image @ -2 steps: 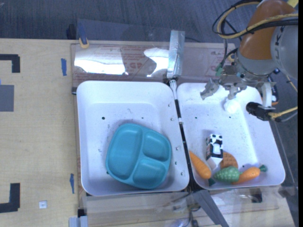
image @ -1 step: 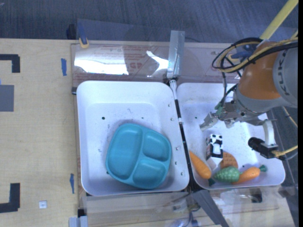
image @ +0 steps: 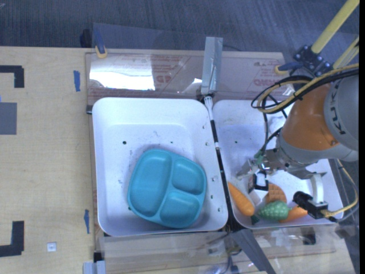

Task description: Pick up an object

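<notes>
Gripper [image: 258, 174] low inside the right bin [image: 236, 124], at its near half, under the orange-banded wrist of the arm [image: 311, 124]. Whether it is spread or pressed together: cannot tell, the parts are too small and cluttered. Nothing visibly pinched.

Just below the gripper, toward the right bin's near wall, a cluster of toy food: a carrot [image: 241, 199] lying slantwise by the bin's left wall, a green bumpy piece [image: 272, 211] beside it, an orange piece [image: 275, 193] just above the green one, another orange bit [image: 296, 213] to its right. Gripper near the cluster; contact unclear.

Left of the right bin, touching it wall to wall: left bin [image: 114, 124], holding a blue compartment plate [image: 167, 187] in its near half.
</notes>
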Available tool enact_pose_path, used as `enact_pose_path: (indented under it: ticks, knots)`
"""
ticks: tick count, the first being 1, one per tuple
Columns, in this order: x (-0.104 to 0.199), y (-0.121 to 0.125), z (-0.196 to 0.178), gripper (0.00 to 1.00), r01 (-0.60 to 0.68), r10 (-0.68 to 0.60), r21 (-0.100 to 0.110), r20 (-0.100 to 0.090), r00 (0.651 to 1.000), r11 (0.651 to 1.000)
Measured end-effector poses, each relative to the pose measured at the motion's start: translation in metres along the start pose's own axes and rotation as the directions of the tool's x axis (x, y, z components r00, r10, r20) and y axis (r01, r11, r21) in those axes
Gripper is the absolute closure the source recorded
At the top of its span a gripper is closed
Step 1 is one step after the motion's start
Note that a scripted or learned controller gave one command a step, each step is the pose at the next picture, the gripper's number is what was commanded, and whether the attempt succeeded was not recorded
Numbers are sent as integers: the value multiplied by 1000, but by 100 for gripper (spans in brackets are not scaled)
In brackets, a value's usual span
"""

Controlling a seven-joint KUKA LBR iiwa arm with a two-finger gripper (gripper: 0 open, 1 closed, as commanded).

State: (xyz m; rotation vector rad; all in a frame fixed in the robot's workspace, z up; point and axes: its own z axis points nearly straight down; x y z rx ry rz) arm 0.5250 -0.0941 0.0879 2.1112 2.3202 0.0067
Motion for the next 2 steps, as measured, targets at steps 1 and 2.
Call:
enact_pose_path:
  ticks: [1, 2]
  knots:
    - [0, 2, -11, 100, 0, 0, -5, 2, 1000, 1000]
    - [64, 60, -100, 100, -75, 75, -1, -2, 997, 997]
